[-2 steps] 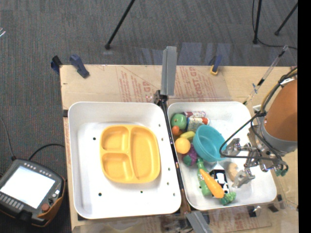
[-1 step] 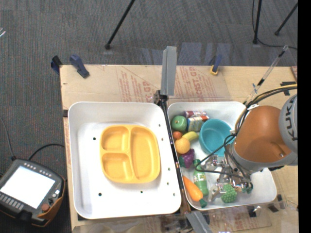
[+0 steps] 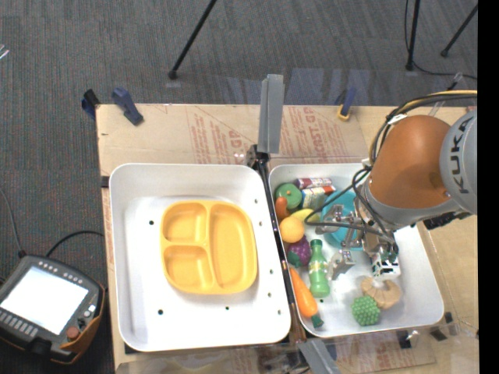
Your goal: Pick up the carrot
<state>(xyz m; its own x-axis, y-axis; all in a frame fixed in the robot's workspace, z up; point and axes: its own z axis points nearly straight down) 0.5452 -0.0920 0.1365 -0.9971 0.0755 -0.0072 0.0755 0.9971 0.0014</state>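
Nothing done yet toward the lift, judging by how things lie. Carrot lying flat along the left wall of the right bin, near that bin's front left corner, leafy end toward the table's front edge, just beside the green bottle and touching no part of the arm. End effector hanging over the middle of the same bin, right of the bottle and apart from the carrot; fingers lost among clutter, so cannot tell how far open, and nothing seen held between them. Left to do: shifting toward the left wall, coming down over the carrot, closing on it, raising it clear. Yellow divided plate in the left bin untouched
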